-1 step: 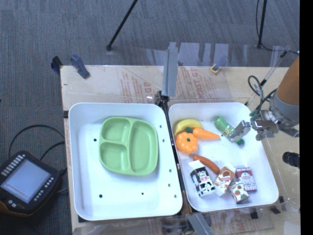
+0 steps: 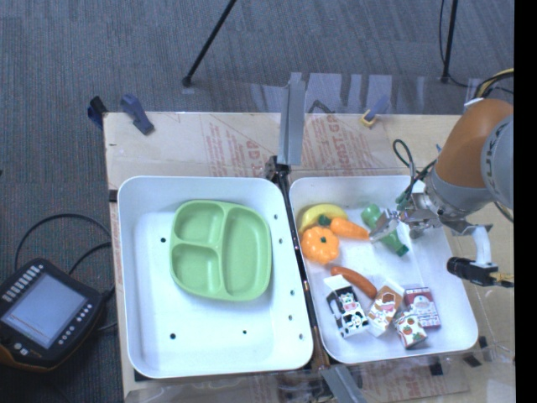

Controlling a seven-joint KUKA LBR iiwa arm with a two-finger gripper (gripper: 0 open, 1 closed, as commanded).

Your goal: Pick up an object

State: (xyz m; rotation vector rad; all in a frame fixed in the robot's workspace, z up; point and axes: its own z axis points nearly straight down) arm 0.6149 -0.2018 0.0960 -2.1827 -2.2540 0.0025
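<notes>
In the right bin (image 2: 463, 309), the gripper (image 2: 394, 227) sits low over a green toy (image 2: 382, 227) lying near the far wall, just right of the carrot (image 2: 350, 228). Cannot tell how the tool is set or whether it has hold of the green toy; metal and toy overlap from this angle. Carrot touches the yellow banana (image 2: 316, 215) and sits just beyond the orange pumpkin (image 2: 320, 245). A sausage (image 2: 356, 280) and small cartons (image 2: 386, 309) lie nearer the camera than the pumpkin. Judgement: the green toy is the likely target, being least crowded. Green divided plate (image 2: 222, 250) lies in the left bin (image 2: 143, 309), well apart
</notes>
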